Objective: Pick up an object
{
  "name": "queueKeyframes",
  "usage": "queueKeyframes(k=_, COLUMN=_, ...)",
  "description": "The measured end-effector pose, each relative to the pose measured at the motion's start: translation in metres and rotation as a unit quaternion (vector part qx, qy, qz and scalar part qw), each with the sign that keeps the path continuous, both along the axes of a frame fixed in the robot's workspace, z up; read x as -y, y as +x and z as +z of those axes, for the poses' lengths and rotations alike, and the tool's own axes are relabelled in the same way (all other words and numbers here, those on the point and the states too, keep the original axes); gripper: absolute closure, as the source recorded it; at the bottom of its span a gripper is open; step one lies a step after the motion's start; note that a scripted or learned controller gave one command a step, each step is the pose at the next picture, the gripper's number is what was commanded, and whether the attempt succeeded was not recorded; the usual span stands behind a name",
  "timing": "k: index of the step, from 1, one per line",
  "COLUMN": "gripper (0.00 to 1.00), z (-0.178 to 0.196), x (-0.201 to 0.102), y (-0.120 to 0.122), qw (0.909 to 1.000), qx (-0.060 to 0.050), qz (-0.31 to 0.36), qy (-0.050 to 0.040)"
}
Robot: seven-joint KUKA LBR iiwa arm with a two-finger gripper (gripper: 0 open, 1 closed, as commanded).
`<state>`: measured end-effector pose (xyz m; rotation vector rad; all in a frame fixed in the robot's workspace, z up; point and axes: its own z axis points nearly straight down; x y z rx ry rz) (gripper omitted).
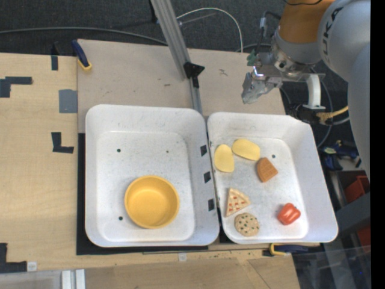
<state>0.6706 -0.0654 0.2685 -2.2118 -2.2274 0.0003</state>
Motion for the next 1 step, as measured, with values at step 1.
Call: queueKeyframes(k=1, gripper=1.0, z=-0.0054, x=-0.0554, y=0.0073, qw=1.0, qx=0.0, qz=0.0, qy=-0.0003)
